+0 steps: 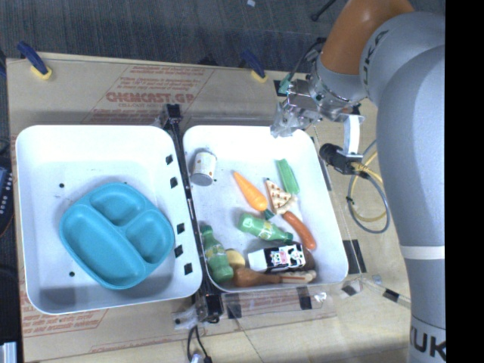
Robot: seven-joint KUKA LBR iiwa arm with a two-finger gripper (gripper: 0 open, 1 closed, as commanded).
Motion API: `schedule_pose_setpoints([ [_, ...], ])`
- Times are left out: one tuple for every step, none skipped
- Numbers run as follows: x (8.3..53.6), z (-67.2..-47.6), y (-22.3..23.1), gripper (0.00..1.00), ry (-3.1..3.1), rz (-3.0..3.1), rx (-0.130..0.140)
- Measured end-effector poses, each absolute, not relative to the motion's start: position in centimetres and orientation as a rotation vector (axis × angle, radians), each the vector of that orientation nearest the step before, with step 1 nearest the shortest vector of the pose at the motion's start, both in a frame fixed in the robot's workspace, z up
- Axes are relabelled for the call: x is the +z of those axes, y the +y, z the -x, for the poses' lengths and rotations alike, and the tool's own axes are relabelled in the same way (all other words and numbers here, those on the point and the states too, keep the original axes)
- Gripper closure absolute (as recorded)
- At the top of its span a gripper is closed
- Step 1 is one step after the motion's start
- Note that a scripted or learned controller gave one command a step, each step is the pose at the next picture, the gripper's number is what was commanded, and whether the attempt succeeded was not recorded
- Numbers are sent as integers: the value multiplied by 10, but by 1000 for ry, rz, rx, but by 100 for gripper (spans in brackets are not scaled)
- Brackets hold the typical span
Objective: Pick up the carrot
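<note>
Your grey arm (408, 165) fills the right side of the surface (136, 89), orange band up top, reaching in over the far right corner of the right bin (321, 203). The left bin (38, 203) sits just beside it, their rims touching along the middle, and it carries a blue divided plate (117, 233) tilted across its near half, with bare white floor along the far edge.

In the right bin the far half is mostly open floor; the crowd is at the near edge. There you've got a black-and-white carton (277, 258) lying flat, a wooden piece (265, 277) against the near rim, and green items (215, 255) packed into the near left corner. A green bottle (263, 227) lies just beyond the carton.

Your hand (291, 119) hovers over the bin's far rim, near the far right corner, nothing visible in it; whether its fingers are spread or closed, you can't tell from here.

The carrot (251, 191) lies mid-bin, slanted, open floor on its left and far sides. A pizza slice (278, 197) sits just beside it on the right, an orange sausage (300, 230) beyond that, a green pepper (287, 176) toward the right rim, and a silver can (203, 166) near the left rim.
</note>
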State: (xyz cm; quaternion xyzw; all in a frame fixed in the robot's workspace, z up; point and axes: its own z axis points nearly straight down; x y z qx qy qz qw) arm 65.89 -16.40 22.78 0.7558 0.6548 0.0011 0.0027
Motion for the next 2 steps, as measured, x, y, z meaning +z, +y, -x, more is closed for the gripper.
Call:
schedule_pose_setpoints([
  [222, -657, -163, 0, 2060, -2377, -5],
  [114, -626, -161, 0, 2229, -2232, -9],
])
